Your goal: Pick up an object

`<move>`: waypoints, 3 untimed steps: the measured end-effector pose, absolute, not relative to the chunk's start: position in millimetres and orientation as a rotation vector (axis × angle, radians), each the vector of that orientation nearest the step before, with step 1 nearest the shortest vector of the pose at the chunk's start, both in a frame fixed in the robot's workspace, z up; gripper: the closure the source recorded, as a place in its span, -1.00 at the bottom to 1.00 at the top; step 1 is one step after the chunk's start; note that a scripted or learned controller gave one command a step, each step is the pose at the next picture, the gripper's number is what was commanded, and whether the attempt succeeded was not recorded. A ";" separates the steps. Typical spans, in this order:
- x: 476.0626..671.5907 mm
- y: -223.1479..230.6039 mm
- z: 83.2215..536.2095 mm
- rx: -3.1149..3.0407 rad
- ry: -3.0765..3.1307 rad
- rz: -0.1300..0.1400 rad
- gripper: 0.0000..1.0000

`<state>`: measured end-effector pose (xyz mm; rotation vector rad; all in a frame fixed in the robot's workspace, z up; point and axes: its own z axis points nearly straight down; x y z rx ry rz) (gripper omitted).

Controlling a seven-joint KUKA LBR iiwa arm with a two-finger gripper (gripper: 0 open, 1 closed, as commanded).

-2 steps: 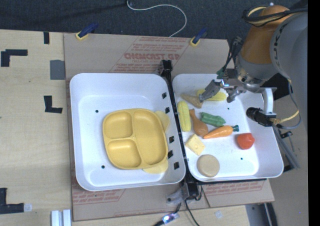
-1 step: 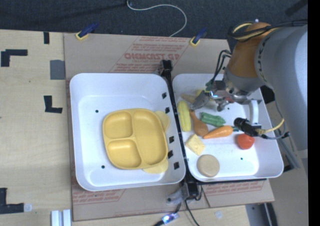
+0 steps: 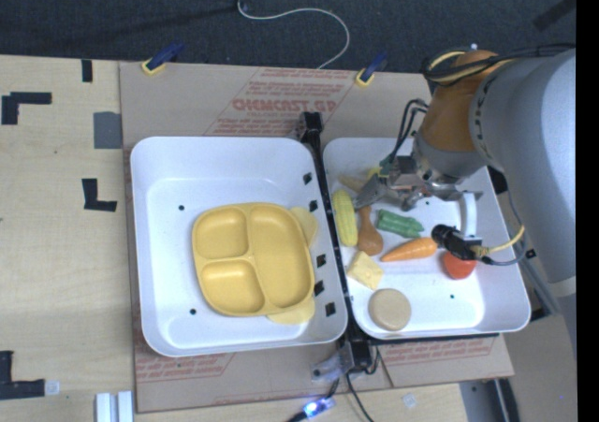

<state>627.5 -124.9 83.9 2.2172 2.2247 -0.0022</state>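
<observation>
Over right bin (image 3: 505, 317), my gripper (image 3: 404, 191) nears green piece (image 3: 401, 222); grip state unclear; next: descend, close.

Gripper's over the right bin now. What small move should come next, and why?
Probably lower straight down. The gripper hovers above the green pea pod and holds nothing that I can see; the carrot and corn cob lie close, so go gently.
</observation>
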 end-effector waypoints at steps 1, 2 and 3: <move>627.8 -124.7 94.9 2.217 2.225 -0.002 1.00; 619.4 -128.9 147.5 2.219 2.219 0.003 1.00; 616.3 -133.4 192.1 2.219 2.219 0.003 1.00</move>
